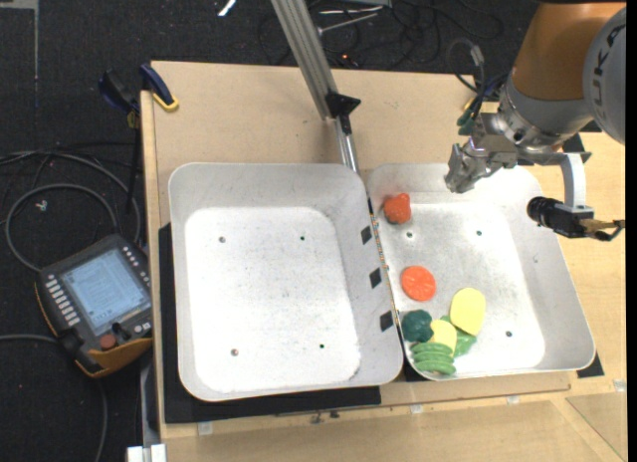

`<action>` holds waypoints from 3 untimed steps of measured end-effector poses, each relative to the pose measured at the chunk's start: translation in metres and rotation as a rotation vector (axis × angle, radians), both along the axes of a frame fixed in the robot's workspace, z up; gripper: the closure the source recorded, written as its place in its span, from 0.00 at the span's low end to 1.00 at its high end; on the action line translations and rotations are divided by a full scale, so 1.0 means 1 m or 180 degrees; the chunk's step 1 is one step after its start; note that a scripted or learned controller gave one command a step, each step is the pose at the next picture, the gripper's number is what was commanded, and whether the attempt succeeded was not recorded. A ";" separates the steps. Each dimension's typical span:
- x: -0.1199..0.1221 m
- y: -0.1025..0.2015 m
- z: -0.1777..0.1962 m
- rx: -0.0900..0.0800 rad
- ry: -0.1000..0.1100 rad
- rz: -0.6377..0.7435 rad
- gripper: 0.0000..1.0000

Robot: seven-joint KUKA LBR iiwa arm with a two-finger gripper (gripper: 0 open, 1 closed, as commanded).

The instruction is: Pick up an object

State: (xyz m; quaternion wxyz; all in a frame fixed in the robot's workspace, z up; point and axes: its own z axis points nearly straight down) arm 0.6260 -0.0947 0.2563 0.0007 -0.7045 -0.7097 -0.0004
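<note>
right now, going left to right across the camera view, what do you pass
teach pendant → left bin → small orange piece → round orange disc → yellow piece → gripper. The green pieces overlap the order, so they are left out.

Dark carpet [70, 52] — tan bench [249, 112]

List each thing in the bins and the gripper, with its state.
gripper: above the right bin's far rim, holding nothing visible
orange ball: lying free near the divider
orange disc: lying flat
yellow piece: resting in the near cluster
green pieces: piled at the near rim
</note>
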 end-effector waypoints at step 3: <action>-0.077 0.146 -0.020 0.0002 0.0011 0.0003 1.00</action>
